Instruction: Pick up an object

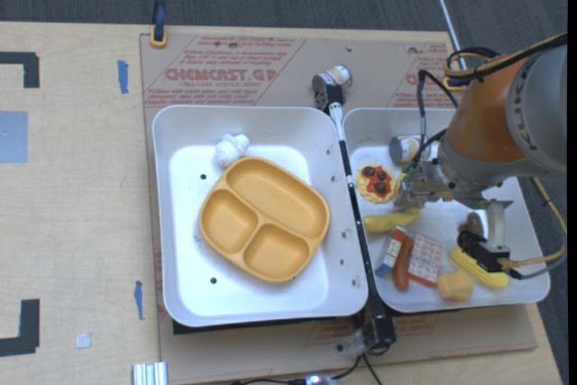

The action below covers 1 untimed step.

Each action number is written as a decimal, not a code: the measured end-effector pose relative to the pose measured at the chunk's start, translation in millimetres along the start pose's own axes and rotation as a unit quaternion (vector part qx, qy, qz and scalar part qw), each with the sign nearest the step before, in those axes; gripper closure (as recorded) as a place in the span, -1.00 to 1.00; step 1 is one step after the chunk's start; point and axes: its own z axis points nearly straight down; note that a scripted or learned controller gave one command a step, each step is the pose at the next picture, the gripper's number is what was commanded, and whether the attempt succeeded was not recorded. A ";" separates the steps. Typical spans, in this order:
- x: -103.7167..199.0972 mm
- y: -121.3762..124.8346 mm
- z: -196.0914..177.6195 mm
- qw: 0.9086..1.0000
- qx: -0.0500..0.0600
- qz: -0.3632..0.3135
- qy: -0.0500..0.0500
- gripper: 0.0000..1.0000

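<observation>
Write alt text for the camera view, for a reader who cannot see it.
A grey and orange robot arm reaches from the right over the right white bin, which holds toy food: a small pizza, a banana, a hot dog and a cheese wedge. The left white bin holds a yellow divided plate and a small white object.

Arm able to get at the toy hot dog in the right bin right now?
Probably yes. The hot dog lies uncovered near the right bin's left wall, beside a small card; the gripper sits just above it.
</observation>
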 end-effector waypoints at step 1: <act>6.6 -49.7 -95.7 1.000 0.002 0.000 0.000 1.00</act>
